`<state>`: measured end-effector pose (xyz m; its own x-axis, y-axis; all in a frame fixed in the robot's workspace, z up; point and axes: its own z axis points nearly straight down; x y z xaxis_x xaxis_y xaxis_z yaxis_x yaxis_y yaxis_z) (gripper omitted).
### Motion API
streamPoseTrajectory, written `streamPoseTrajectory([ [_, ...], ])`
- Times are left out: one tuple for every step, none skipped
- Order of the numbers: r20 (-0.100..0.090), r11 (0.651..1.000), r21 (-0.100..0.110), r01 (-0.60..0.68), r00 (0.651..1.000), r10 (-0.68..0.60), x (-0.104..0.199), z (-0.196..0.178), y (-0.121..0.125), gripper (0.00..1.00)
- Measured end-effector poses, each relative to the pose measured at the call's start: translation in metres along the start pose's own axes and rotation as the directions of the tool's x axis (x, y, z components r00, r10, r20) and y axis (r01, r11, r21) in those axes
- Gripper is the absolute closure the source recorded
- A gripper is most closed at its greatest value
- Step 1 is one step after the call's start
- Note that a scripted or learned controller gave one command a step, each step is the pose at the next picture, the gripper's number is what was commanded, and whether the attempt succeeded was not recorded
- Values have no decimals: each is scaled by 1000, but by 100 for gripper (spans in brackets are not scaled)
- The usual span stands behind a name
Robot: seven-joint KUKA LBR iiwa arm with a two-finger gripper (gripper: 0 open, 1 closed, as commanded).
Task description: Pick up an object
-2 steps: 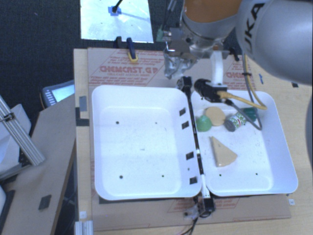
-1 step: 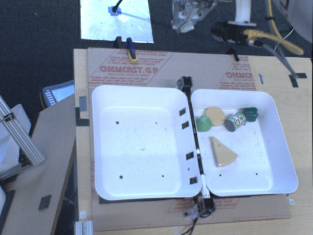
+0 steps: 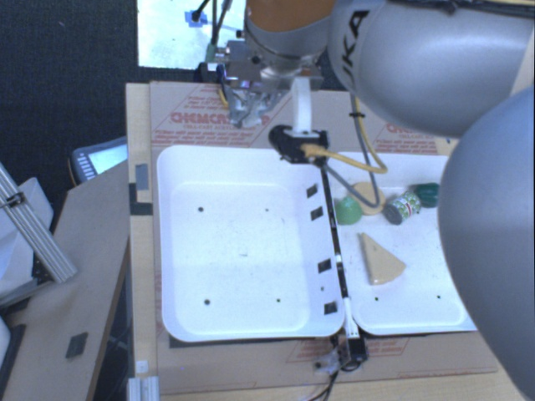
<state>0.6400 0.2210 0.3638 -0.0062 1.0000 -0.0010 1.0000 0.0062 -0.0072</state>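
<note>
Two shallow white bins sit side by side on a bench covered with printed cardboard (image 3: 192, 117). The left bin (image 3: 180, 307) shows a bare white floor marked by a few small dark dots. The right bin (image 3: 418, 316) holds the loose things, all gathered in its upper half.

A tan wedge (image 3: 380, 260) lies flat near the middle of the right bin, its point toward the far side. Above it and to the left, a green ball (image 3: 348, 210) rests close to the divider (image 3: 334, 249) between the bins. Just to the right of the ball lies a small bottle (image 3: 407, 205) on its side, with a green cap end toward the right and a pale labelled body. A tan curved piece (image 3: 365, 193) lies between the ball and the bottle, partly hidden by a yellow cable (image 3: 355, 164) that loops over the far rim.

The arm (image 3: 435, 48), grey and bulky, fills the upper right of the view and covers part of the right bin's right side. Its orange band (image 3: 288, 2) shows near the top. The gripper (image 3: 247, 111) hangs above the cardboard beyond the far rim of the left bin, well apart from the things in the right bin. Its metal fingers (image 3: 242, 107) point down; nothing shows between them, and how far apart they stand cannot be told from this angle
</note>
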Motion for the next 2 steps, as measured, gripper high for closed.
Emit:
streamPoseTrajectory([
  [-1,1000,-6,-1,1000,1,14,76,17,100],
  [-6,1000,-22,1,1000,-1,13,-60,29,100],
])
